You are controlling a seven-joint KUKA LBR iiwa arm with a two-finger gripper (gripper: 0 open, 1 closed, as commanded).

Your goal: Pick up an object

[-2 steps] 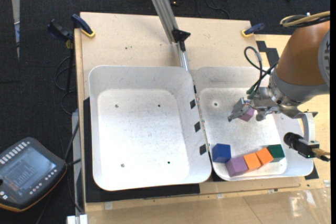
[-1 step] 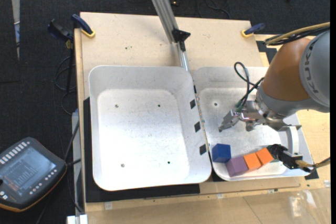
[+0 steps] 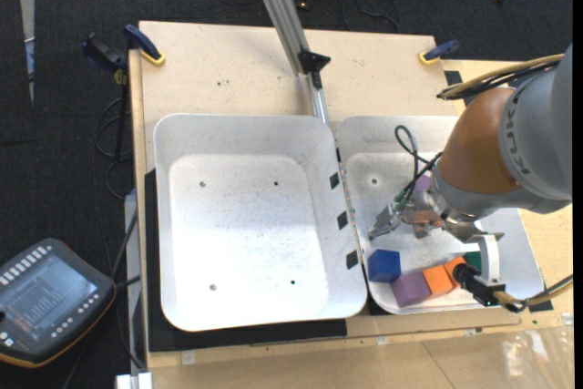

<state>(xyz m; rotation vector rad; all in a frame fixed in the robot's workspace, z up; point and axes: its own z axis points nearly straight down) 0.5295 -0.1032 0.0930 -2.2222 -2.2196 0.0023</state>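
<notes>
Bench point(image 3: 237, 59): holds two white bins side by side.
Left bin point(image 3: 241, 214): bare white floor.
Right bin point(image 3: 364, 150): holds the blocks.
Arm point(image 3: 510, 141): reaches over the right bin.
Gripper point(image 3: 393, 220): low in the right bin; fingers a little apart, nothing between them.
Blue block point(image 3: 383, 265): just below the gripper.
Purple block point(image 3: 410, 288): touching the orange block point(image 3: 439, 277).

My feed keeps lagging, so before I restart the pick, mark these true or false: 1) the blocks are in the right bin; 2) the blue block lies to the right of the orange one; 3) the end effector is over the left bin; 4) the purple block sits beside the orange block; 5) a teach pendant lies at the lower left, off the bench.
1) True: the blue block, purple block and orange block lie in the right bin.
2) False: it lies to the orange block's left.
3) False: the end effector is over the right bin.
4) True.
5) True: the teach pendant is there.
</notes>
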